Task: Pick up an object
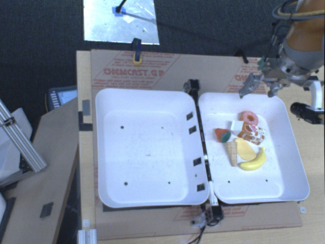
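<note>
So, gripper [260, 86] hanging over far rim of right bin [292, 136], 2 fingers spread apart, nothing between them. Toy food pile sits well below it toward near side, all inside right bin: pink donut [249, 118] closest to gripper, frosted pastry [252, 133] just past that, red-green piece [222, 134] off to left, then cone [232, 152] and banana [254, 161] farthest away. Left bin [147, 146] way off to gripper's left.
</note>
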`<state>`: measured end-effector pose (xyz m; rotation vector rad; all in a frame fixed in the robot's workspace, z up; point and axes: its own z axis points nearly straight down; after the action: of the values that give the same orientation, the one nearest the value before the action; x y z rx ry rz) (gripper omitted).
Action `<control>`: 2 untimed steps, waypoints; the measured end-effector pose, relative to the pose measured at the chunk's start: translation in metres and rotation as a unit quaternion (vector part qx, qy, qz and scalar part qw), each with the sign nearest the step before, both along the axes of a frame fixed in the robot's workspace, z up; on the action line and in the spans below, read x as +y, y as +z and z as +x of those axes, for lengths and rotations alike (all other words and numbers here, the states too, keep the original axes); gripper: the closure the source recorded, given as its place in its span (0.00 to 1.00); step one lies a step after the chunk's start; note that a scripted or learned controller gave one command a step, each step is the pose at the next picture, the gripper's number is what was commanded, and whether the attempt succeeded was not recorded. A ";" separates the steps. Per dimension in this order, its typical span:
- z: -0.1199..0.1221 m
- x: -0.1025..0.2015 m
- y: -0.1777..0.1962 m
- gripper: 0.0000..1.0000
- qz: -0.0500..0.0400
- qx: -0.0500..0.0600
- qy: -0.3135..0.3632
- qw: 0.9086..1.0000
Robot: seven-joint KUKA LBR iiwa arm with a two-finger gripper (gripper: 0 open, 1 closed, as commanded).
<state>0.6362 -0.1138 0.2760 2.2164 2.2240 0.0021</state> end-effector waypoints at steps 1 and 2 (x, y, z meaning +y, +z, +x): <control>0.035 0.000 0.102 0.00 -0.001 -0.007 0.002 1.000; 0.032 -0.009 0.270 0.00 -0.002 -0.009 0.002 1.000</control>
<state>0.6679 -0.1230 0.5458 2.2003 2.2166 0.0174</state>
